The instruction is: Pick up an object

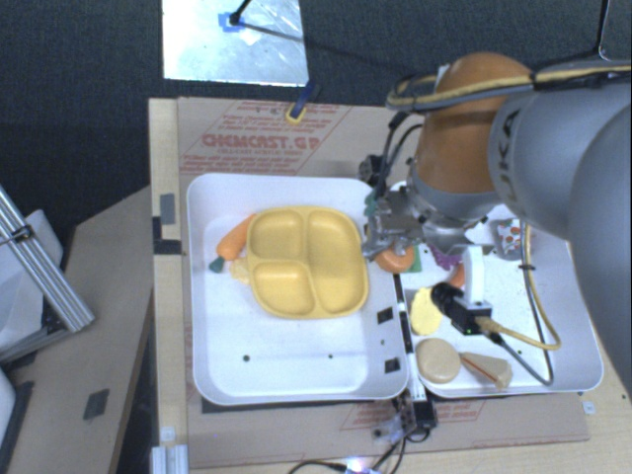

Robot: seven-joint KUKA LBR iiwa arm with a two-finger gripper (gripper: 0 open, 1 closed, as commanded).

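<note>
My gripper (387, 240) hangs low at the inner edge between the two bins, under the orange band of the arm (464, 117). An orange round piece (397, 259) lies right below it, touching or nearly touching the gripper's tip. In the left bin (296, 363) a yellow divided plate (301, 262) lies with a carrot (233, 238) at its left edge. The right bin (573, 363) holds a yellow piece (426, 311), a tan bread roll (438, 359), a wedge-shaped slice (488, 368) and a purple item (446, 258), partly hidden by the arm.
A black and yellow cable (504, 336) loops across the right bin. The bulky grey arm covers that bin's upper half. Cardboard (262, 141) lies under both bins, and a shiny square sheet (235, 26) sits behind them. A metal frame (39, 265) stands at the far left.
</note>
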